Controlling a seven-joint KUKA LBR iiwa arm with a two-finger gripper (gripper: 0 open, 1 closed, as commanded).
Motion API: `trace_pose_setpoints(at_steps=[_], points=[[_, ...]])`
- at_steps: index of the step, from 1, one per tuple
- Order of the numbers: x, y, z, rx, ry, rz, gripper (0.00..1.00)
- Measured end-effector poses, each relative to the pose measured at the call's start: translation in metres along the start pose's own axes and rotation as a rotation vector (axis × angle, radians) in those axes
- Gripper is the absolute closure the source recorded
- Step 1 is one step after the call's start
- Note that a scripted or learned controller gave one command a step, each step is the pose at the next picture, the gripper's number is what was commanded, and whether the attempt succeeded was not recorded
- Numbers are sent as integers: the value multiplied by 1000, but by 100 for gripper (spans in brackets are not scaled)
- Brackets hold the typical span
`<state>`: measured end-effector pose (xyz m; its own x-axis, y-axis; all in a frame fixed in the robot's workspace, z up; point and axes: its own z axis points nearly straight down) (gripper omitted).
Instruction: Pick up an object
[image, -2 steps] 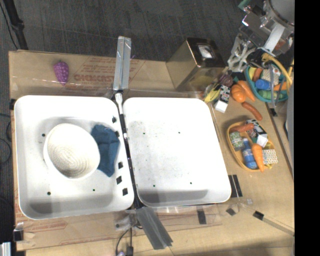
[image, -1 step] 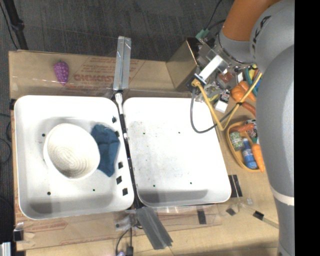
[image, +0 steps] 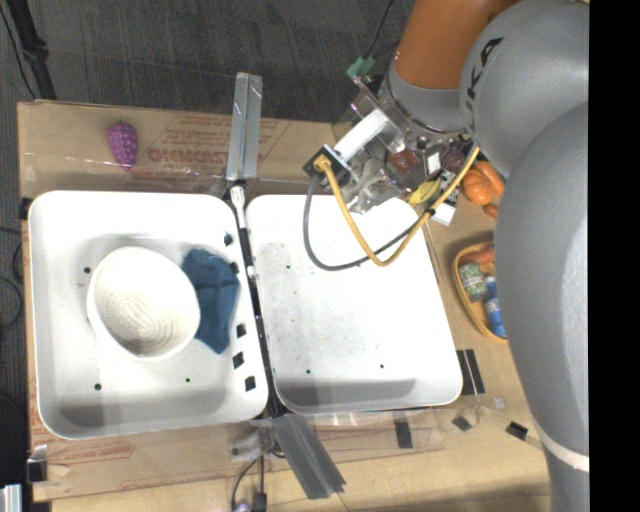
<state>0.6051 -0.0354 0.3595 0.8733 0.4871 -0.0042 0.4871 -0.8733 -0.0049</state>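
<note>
Your claw (image: 372, 178) hovers over the right bin's (image: 420, 330) far edge, grip state unclear, well apart from the blue cloth (image: 213, 295) and white hat (image: 145, 300) in the left bin (image: 60, 380).

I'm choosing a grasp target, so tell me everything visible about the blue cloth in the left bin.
The blue cloth is a dark teal, soft-looking fabric, crumpled into an uneven, folded heap rather than spread flat. It lies on the floor of the left bin, toward the bin's right side, near the divider between the bins. Its left edge meets the white woven hat beside it.
</note>
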Motion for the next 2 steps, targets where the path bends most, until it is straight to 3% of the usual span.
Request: trace_pose_setpoints(at_steps=[1,2], points=[[0,0,0,0,0,1,0],[-26,27,152,0,-3,141,0]])
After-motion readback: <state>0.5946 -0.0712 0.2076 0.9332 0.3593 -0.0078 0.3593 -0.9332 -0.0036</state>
